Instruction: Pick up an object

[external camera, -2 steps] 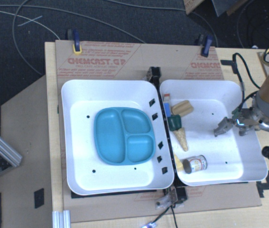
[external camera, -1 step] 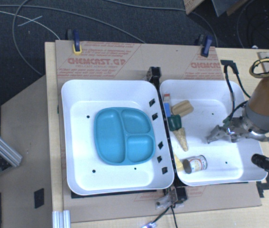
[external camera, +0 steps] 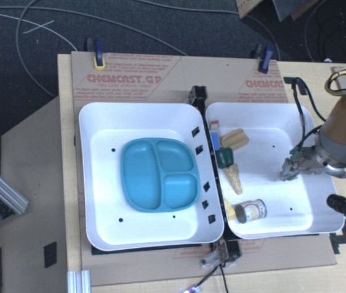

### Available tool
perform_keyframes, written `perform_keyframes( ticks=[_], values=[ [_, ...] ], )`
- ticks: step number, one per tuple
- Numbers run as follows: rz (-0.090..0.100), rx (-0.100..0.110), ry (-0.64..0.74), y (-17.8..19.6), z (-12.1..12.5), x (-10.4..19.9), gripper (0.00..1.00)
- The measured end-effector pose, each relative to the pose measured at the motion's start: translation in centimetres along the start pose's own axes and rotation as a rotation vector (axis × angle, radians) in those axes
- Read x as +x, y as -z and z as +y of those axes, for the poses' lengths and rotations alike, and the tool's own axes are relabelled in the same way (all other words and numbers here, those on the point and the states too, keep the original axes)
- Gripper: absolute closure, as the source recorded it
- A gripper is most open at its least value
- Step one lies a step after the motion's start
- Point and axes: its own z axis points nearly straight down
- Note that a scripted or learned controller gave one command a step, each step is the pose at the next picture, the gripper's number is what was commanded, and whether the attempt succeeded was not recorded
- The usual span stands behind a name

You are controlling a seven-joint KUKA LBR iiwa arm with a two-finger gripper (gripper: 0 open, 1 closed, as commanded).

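Bright, even light; slightly soft focus

Robotics lab, clamped bench [external camera: 160,72], loose cables [external camera: 50,17]

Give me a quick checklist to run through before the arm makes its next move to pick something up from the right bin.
1. Hand is over the right bin: ok.
2. Hand carries nothing visible: ok.
3. Finger opening wide enough for a grasp: cannot tell, too small and blurred.
4. Hand is above a target: not ok; the small jar, cone and green piece lie apart from it, toward the divider.
5. Jar lies on its side with room around it: ok.
6. Blue divided plate sits in the left bin, out of the way: ok.
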Motion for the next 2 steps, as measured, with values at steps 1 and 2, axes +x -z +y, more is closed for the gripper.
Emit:
perform_keyframes(
  ticks=[1,2],
  values=[
    [-0.003,-0.004,-0.001,4.7,-0.1,-0.8,1.0],
    [-0.004,-0.007,0.002,11.1,0.3,-1.0,1.0]
  ],
)
